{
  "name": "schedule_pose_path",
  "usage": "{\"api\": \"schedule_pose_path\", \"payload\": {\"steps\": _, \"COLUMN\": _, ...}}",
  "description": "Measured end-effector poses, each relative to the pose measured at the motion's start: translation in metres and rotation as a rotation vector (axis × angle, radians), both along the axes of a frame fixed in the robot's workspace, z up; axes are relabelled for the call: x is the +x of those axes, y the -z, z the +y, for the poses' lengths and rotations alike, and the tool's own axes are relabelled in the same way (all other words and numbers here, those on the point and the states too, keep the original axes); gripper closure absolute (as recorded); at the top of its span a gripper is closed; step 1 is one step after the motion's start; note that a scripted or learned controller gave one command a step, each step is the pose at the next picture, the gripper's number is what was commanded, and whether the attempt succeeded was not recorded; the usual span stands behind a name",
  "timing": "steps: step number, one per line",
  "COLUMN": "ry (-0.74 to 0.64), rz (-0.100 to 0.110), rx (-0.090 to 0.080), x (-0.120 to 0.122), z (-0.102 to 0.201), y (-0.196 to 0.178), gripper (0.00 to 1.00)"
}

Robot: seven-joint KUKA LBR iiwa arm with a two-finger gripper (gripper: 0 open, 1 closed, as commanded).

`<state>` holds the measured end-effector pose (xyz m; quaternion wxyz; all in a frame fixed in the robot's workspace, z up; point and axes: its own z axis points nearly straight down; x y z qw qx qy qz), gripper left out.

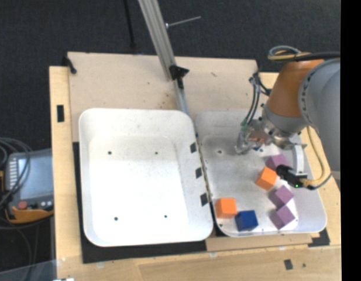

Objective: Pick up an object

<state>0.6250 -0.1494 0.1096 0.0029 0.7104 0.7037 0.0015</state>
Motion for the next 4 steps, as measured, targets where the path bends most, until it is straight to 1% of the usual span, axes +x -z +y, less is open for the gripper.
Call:
{"api": "schedule_pose_path", "payload": {"steps": 1, "ry": -0.003, "rz": 0.000, "rx": 0.001, "x": 0.001, "z": -0.001, "y": -0.044, "gripper": 1.00}}
{"api": "schedule_pose_path", "payload": {"steps": 2, "ry": -0.010, "rz": -0.001, "rx": 0.000, "x": 0.003, "z": -0.003, "y": -0.099, "gripper": 1.00}}
{"api": "schedule_pose_path", "payload": {"steps": 3, "ry": -0.016, "rz": 0.006, "rx": 0.003, "x": -0.009, "z": 0.058, "y": -0.102, "gripper": 1.00}}
{"api": "schedule_pose_path", "payload": {"steps": 4, "ry": -0.017, "rz": 0.003, "rx": 0.004, "x": -0.010, "z": 0.115, "y": -0.114, "gripper": 1.00}}
